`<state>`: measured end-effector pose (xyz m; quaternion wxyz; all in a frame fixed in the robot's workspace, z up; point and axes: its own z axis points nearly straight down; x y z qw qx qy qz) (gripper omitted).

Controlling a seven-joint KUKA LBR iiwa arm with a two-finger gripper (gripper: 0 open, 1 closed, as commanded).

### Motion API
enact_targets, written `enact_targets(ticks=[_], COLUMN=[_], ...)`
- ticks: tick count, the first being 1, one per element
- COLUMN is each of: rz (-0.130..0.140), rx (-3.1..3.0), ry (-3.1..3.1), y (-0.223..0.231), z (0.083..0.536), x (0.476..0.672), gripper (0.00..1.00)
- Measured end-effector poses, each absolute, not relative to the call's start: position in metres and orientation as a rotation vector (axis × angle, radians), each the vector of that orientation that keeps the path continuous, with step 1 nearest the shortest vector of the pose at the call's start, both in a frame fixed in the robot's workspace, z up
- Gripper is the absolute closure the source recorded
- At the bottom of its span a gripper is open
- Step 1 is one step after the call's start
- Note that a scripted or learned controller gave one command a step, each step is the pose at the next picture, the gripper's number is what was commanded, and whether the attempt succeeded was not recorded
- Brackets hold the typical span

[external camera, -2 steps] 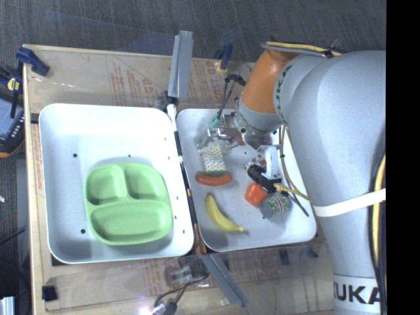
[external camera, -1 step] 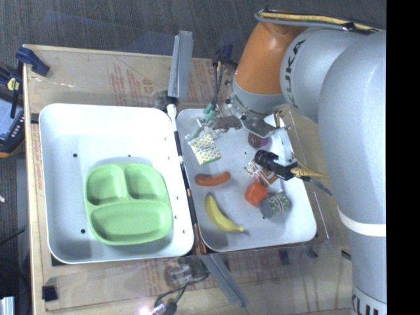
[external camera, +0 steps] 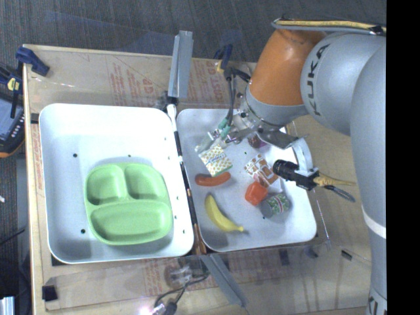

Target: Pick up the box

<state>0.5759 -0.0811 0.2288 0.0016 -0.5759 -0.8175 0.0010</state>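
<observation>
Arm [external camera: 328,71] reaches in from the right, wrist over the top of the right bin [external camera: 302,231]. Hand [external camera: 231,131] sits low at the bin's upper-left area; can't tell how far open it is or whether it's got anything. Box [external camera: 214,156], small w/ a yellow-green pattern, lies tilted just below the hand, near touching. Below it: sausage [external camera: 213,178], then banana [external camera: 222,215]. To the right: a red cup [external camera: 256,193], a patterned packet [external camera: 258,168], a grey-green ball [external camera: 277,204]. Left bin [external camera: 59,130] holds a green divided plate [external camera: 128,204]. Both bins on the counter [external camera: 105,77].
</observation>
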Motion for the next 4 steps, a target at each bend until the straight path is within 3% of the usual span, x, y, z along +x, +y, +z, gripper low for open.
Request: enact_targets(ticks=[1, 2, 3, 4], rz=[0.002, 0.001, -0.001, 0.004], rx=[-1.581, -1.16, -1.662, -1.903], ry=[-2.713, -2.919, -2.669, -2.499], y=[-0.035, -0.018, 0.007, 0.061], z=[0.274, 0.283, 0.359, 0.31], x=[0.534, 0.492, 0.477, 0.477], gripper=[1.0, 1.0, 1.0, 1.0])
